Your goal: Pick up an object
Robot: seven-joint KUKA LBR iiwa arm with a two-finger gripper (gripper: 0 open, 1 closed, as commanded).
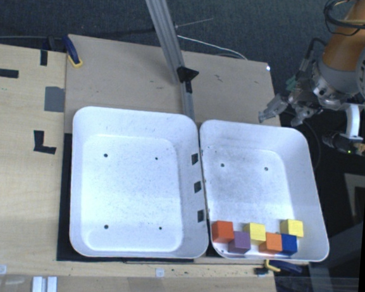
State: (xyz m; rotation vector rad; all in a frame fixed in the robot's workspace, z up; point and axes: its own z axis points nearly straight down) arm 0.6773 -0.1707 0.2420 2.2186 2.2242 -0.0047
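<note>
Grey arm with orange band [351,42] is seen at top right, its two-finger gripper [273,112] hung above the desk [125,73] just past the far rim of the right shallow white bin [306,178]. Fingers' state: cannot be told, too small and blurred. Small coloured cubes are clustered in that bin's near corner: orange [223,230], purple [242,241], yellow [257,231], second orange [274,242], blue [289,244], second yellow [293,227]. Left shallow white bin [79,165] is set beside it
</note>
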